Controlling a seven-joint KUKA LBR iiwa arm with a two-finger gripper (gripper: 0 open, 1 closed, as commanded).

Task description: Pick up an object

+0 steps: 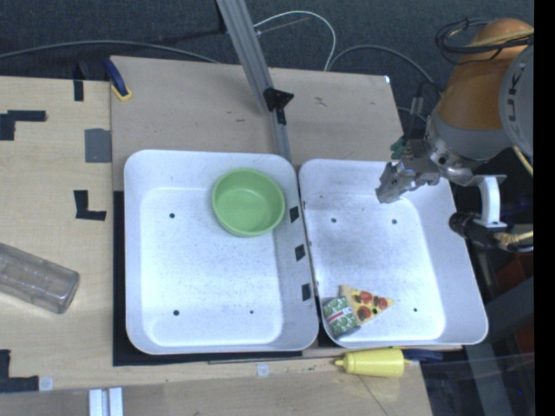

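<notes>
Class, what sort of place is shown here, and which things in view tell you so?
Probably a robotics lab test bench: a robot arm with its end effector reaches over two white bins holding test items, a green bowl and a pizza slice toy.

Wooden bench [199, 102] on dark carpet [104, 11]

Black tape marks [85, 204] at left; grey pole [247, 37] slants from the top.

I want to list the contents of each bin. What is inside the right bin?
The right bin holds a pizza slice toy and a small green packet at its front left corner. The pincer hovers over its back part, hiding some floor.
</notes>
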